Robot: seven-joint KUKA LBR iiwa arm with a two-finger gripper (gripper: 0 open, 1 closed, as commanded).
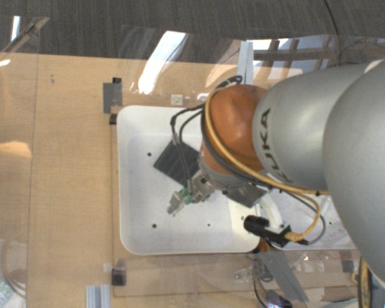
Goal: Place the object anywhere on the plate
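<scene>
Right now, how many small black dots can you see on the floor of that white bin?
3 on the white bin: one upper left, one lower left, one bottom middle. The arm may hide more.

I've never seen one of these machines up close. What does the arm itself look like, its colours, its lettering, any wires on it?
The arm is made of thick, rounded, glossy grey segments, with KUKA lettered in dark type on one. An orange band rings it above the wrist. A yellow cable and black cables loop around the wrist. The gripper is a small metal piece with a touch of green.
</scene>
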